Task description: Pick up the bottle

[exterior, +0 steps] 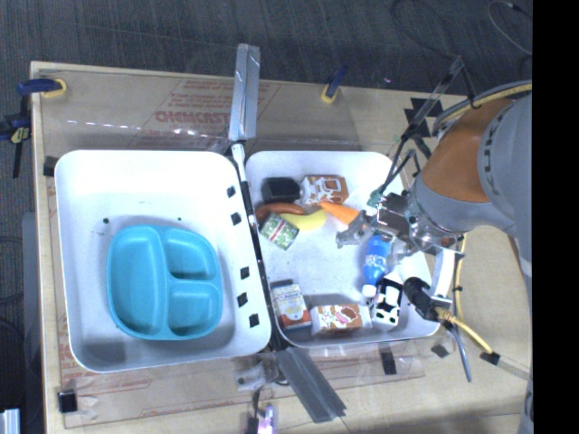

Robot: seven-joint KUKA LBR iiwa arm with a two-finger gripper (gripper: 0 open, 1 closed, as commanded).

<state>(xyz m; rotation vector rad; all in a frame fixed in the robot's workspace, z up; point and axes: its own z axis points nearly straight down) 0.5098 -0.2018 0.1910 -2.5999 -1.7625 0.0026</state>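
Bottle (pixel 374 265): small, clear plastic w/ blue label, white cap at lower end, lying roughly upright-in-frame w/ a slight tilt, in right bin (pixel 312 163), right-hand part, just above the black/white cow-pattern item (pixel 389 304).

Gripper (pixel 369 227) sits right at bottle's upper end, metal parts over/against it. Can't tell how far open it is; whether bottle is actually gripped or just under the gripper is not resolvable. Bottle looks to be resting on bin floor, but not sure.

Arm (pixel 479 165) comes in from right, orange band above wrist, cables trailing over bin's right rim; it covers that rim and part of bin's right side.

Other stuff in right bin: black item (pixel 281 189), brown printed packet (pixel 326 188), orange carrot-like piece (pixel 340 212), yellow piece (pixel 310 221), green carton (pixel 280 231), two small printed cartons (pixel 290 303) (pixel 337 317) along front wall. Print on all too small to read.

Left bin (pixel 81 179): blue divided tray (pixel 166 280).
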